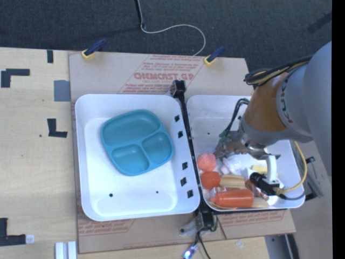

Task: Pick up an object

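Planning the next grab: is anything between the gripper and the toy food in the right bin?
Nothing visible: the gripper sits low in the right bin, right beside the peach-coloured ball and red tomato-like piece.

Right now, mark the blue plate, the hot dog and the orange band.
blue plate (137,142), camera view, middle ridge.
hot dog (233,199), camera view, red sausage.
orange band (266,106), camera view, its lit side.

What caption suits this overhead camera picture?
Robot arm reaching into right bin of toy food; blue plate in left bin.
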You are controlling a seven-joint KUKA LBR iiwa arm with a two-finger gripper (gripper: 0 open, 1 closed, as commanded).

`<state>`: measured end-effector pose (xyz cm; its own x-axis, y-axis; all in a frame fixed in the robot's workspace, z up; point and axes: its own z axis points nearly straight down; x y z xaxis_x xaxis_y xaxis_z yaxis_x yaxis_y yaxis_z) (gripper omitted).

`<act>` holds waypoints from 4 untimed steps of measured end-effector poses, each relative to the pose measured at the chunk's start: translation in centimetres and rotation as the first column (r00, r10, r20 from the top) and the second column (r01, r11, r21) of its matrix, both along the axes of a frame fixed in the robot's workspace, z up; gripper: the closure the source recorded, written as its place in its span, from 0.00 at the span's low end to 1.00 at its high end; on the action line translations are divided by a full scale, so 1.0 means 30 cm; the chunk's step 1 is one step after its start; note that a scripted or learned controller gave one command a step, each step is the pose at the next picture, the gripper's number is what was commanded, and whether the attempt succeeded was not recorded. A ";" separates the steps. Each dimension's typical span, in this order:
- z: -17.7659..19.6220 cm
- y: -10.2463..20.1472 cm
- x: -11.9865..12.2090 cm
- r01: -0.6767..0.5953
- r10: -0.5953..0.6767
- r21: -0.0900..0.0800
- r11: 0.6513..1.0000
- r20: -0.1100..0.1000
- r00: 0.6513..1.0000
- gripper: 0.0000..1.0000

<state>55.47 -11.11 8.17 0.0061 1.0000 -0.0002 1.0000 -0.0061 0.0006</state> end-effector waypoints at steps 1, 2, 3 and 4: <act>0.013 0.009 0.006 -0.007 0.007 0.001 1.000 0.001 1.000 0.00; 0.045 0.009 0.005 -0.007 0.007 0.000 1.000 0.001 1.000 1.00; 0.358 0.159 -0.243 -0.008 0.008 0.002 1.000 0.000 1.000 1.00; 0.504 0.361 -0.235 -0.014 0.014 0.003 1.000 0.002 1.000 1.00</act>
<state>48.41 -0.27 23.29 -0.0082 1.0000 0.0023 1.0000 0.0082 0.0022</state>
